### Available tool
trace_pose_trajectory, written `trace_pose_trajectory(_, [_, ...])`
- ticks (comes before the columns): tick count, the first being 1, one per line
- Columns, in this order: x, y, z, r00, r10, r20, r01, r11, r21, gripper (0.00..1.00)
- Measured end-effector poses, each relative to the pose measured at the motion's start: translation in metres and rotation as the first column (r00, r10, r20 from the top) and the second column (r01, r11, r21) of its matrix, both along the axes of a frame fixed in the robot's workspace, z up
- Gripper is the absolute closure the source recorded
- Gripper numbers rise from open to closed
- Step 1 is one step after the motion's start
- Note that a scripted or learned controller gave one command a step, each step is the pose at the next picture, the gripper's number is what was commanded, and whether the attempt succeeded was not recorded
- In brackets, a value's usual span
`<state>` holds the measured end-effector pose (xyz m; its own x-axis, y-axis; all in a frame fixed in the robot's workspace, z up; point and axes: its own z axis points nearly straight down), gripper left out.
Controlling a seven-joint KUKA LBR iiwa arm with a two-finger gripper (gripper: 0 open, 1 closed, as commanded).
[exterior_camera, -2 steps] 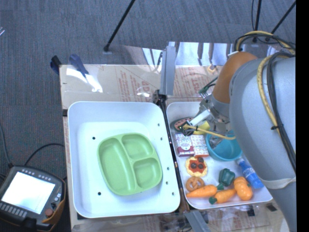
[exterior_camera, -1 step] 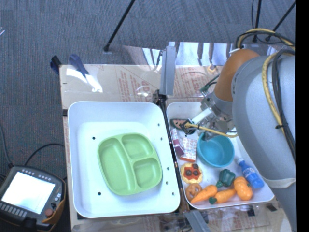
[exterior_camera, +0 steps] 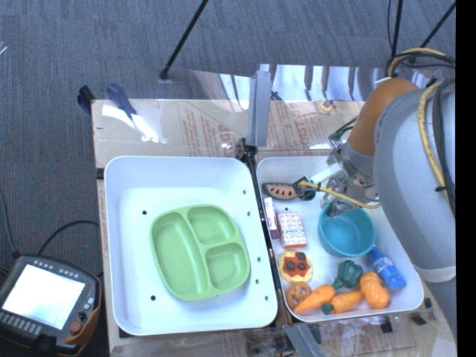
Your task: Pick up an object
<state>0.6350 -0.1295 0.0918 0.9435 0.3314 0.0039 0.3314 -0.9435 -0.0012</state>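
Observation:
My gripper (exterior_camera: pixel 343 197) hangs over the far part of the right bin (exterior_camera: pixel 297 166), just above the far rim of a blue bowl (exterior_camera: pixel 346 233). Left of it lies a watermelon slice (exterior_camera: pixel 278 190). A red and white box (exterior_camera: pixel 291 229) sits beside the bowl. Nearer the front are a small pizza toy (exterior_camera: pixel 295 266), a pretzel (exterior_camera: pixel 297 294), two carrots (exterior_camera: pixel 317 297), a green pepper (exterior_camera: pixel 347 272), an orange fruit (exterior_camera: pixel 375 289) and a blue bottle (exterior_camera: pixel 387 268). Nothing shows between the gripper's tips.
The left bin (exterior_camera: pixel 123 199) holds a green divided plate (exterior_camera: pixel 201 251). The arm's grey body (exterior_camera: pixel 416 177) covers the right bin's far right side. A metal post (exterior_camera: pixel 259 114) stands behind the gap between the bins.

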Motion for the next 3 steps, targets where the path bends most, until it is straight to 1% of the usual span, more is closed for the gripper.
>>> trace_pose_trajectory(1, [0.005,-0.059,0.002,1.0,0.009,0.002,-0.009,1.0,0.01,1.0])
trace_pose_trajectory(2, [-0.006,-0.068,0.003,0.997,-0.077,0.004,0.077,0.997,0.016,1.0])
trace_pose_trajectory(3, [0.006,-0.069,0.0,0.996,-0.086,-0.006,0.086,0.996,0.016,1.0])
